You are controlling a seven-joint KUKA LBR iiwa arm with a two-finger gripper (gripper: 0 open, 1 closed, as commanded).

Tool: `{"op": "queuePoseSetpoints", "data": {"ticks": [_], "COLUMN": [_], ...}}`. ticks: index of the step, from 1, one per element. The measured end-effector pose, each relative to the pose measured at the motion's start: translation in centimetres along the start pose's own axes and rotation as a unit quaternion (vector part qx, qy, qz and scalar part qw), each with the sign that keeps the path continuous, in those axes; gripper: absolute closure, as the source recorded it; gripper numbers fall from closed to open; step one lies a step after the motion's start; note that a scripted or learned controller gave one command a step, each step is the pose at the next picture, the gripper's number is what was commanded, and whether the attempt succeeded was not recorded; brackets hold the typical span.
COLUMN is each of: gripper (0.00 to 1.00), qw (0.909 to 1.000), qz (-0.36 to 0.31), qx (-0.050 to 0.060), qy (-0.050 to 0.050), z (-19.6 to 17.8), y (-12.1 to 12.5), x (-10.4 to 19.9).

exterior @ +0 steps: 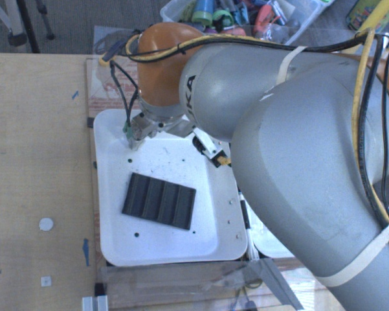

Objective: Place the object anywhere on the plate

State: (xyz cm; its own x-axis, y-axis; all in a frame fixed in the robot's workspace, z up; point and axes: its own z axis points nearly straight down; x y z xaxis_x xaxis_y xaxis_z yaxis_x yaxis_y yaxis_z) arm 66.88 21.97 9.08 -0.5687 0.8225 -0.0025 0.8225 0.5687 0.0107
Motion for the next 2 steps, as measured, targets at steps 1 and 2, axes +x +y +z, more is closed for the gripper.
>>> {"op": "queuePoseSetpoints", "data": {"ticks": [1, 2], "gripper": [1.00, 1.00], "qw": [0.9931, 0.9678], "qz": [-0.118, -0.252], "qx": [0.002, 0.002], "qy": [0.001, 0.001], "z": [-7.8, -12.7], "y": [-0.1, -0.6], "x": [0.0, 0.7]}}
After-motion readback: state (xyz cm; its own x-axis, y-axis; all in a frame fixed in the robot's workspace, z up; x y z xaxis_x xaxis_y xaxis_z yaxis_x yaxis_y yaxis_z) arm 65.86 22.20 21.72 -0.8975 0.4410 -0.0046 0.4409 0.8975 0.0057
